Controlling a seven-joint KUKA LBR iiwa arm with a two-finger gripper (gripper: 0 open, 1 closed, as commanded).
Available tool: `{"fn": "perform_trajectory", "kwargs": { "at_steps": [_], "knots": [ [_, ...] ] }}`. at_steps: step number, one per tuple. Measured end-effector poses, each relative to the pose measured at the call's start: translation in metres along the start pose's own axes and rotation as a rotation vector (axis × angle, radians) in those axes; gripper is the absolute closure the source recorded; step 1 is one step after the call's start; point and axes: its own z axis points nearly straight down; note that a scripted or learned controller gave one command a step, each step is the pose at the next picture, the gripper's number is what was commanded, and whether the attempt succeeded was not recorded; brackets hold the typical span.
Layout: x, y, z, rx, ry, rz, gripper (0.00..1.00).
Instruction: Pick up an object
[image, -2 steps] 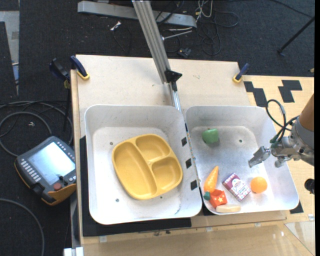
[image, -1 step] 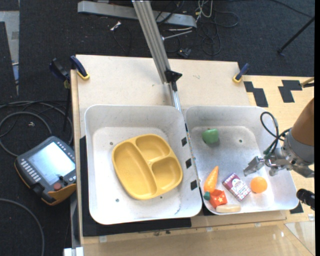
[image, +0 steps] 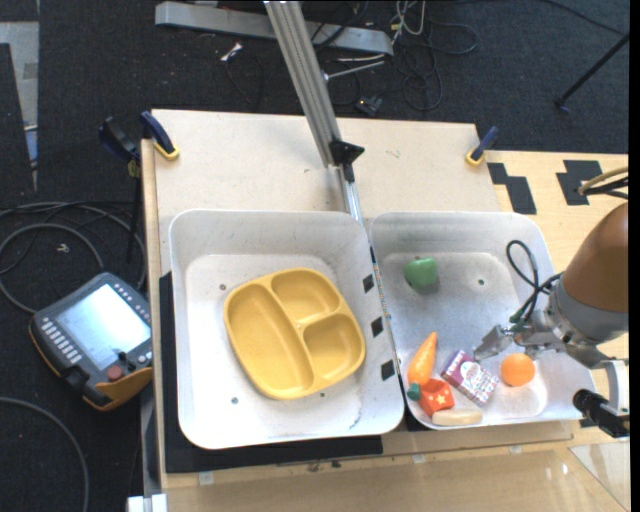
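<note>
In the right bin (image: 455, 245), several small objects lie near the front. They are an orange ball (image: 517, 371), a maroon and white box (image: 470, 378), an orange carrot (image: 424, 354), a red toy vegetable (image: 436, 398) and a pale beige piece (image: 456, 418). A green pepper-like fruit (image: 422, 272) sits alone toward the back left of that bin. My gripper (image: 512, 345) hangs low over the bin's right front, just above and behind the orange ball and to the right of the maroon box. Nothing visibly sits in its grasp.
The left bin (image: 200, 250) holds a yellow three-compartment plate (image: 294, 331). A metal pole (image: 312, 85) slants down to the seam between the bins. The grey arm with its orange band (image: 608, 262) and a black cable loop (image: 525, 265) stand over the right bin's right edge.
</note>
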Motion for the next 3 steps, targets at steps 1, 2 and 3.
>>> {"fn": "perform_trajectory", "kwargs": {
  "at_steps": [1, 2, 3],
  "knots": [
    [0.000, 0.001, -0.012, -0.003, -0.001, -0.001, 1.00],
    [0.001, 0.001, -0.075, -0.005, -0.002, -0.004, 1.00],
    [0.001, 0.003, -0.128, -0.005, -0.003, -0.004, 1.00]
  ]
}}
